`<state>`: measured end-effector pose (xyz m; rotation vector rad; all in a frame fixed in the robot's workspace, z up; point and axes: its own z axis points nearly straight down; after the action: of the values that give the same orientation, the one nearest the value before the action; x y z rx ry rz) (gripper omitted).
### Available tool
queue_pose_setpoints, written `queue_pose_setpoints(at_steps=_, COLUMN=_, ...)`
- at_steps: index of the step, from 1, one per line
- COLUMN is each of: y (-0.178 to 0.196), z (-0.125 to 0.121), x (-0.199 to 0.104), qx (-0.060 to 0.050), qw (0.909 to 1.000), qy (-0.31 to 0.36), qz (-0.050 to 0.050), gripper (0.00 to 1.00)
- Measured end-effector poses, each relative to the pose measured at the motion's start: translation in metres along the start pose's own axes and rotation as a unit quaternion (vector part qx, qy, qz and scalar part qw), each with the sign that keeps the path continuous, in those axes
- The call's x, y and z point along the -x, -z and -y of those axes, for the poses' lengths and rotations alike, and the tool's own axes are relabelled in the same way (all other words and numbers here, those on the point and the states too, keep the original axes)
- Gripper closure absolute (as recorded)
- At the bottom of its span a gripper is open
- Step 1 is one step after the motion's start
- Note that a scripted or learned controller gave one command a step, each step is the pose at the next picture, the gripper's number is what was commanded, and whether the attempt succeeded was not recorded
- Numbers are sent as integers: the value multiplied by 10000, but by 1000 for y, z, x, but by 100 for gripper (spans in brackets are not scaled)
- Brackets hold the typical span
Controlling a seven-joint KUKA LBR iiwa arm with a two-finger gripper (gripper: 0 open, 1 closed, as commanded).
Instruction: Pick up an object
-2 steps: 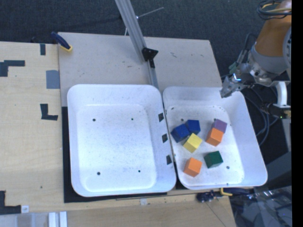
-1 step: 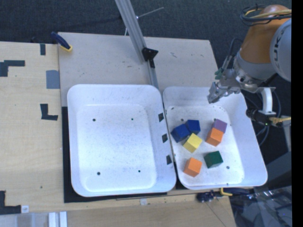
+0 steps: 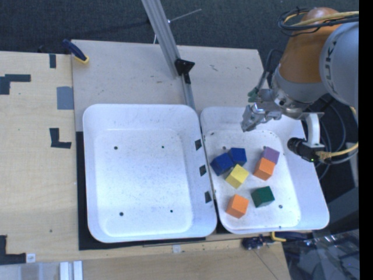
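The right bin [image 3: 303, 206] holds several small blocks: two blue ones [image 3: 228, 159], a yellow one [image 3: 237, 175], an orange one [image 3: 264, 168] with a purple one [image 3: 271, 154] beside it, a green one [image 3: 263, 196] and another orange one [image 3: 237, 205]. My gripper [image 3: 252, 121] hangs over the bin's far edge, above and behind the blocks, with nothing seen in it.
The left bin [image 3: 99, 127] lies beside the right one. A slanted metal pole [image 3: 165, 34] with a black clamp [image 3: 184, 67] rises behind the bins. Black cables [image 3: 326, 153] hang by the arm at the right. A blue and yellow tool [image 3: 76, 51] lies far left.
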<state>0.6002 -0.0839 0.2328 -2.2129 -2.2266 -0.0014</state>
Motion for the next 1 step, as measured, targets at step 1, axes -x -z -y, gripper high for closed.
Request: queue_pose_setpoints(at_steps=1, y=-11, z=20, x=-48, qx=-13, qw=10000, qy=-4, qz=5, gripper=100)
